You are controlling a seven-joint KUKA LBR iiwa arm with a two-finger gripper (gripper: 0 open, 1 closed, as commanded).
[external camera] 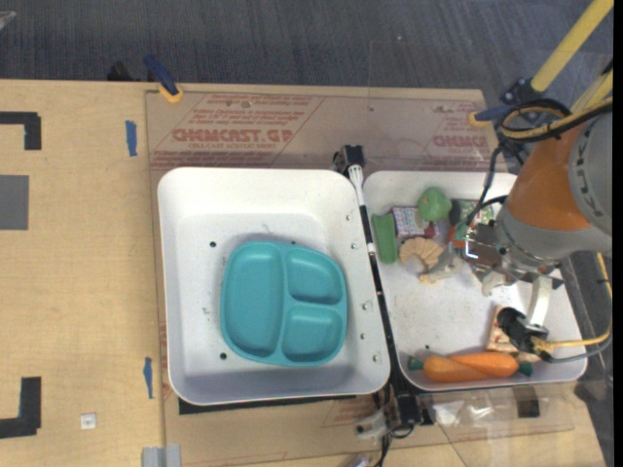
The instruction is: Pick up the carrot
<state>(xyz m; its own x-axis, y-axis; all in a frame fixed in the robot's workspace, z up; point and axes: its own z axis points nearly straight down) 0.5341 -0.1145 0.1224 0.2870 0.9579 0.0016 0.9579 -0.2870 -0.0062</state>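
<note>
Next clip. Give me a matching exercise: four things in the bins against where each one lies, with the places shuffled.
Things:
1 carrot
2 plate
3 round green toy
4 flat green block

Places:
A far end of the right bin
B middle of the left bin
C right bin, against the wall next to the left bin
D right bin, along its near edge

Pairs: 1-D, 2-B, 3-A, 4-C
</note>
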